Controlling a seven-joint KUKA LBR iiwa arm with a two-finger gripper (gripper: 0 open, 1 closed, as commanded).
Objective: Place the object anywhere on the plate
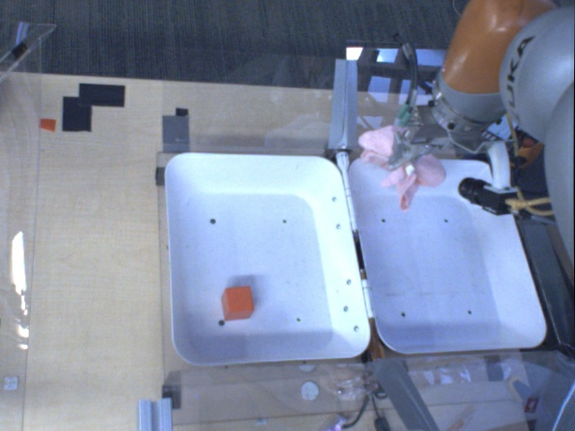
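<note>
One soft pink object [406, 167], floppy and irregular like a rubber toy or cloth, hangs at the far edge of the right bin [449, 268]. We see it directly under the gripper [411, 146], with lobes spreading left toward the bin's corner and a thinner reddish tail drooping down toward the bin floor. It looks pinched between the fingers, so we judge the gripper closed on it and lifted; part of the object may touch the bin rim, we cannot tell.

We note the object's long axis runs roughly from upper left to lower right in the camera view, dangling below the hand.

Left bin [252, 259] sits just beside the right one, sharing the middle divider. A small orange block [238, 303] lies near its front left area, well apart from the gripper.

We cannot pick out a distinct plate; if the left bin serves as the target, the move runs leftward across the divider. Risk: a limp object may slip or snag on the rim during travel.
</note>
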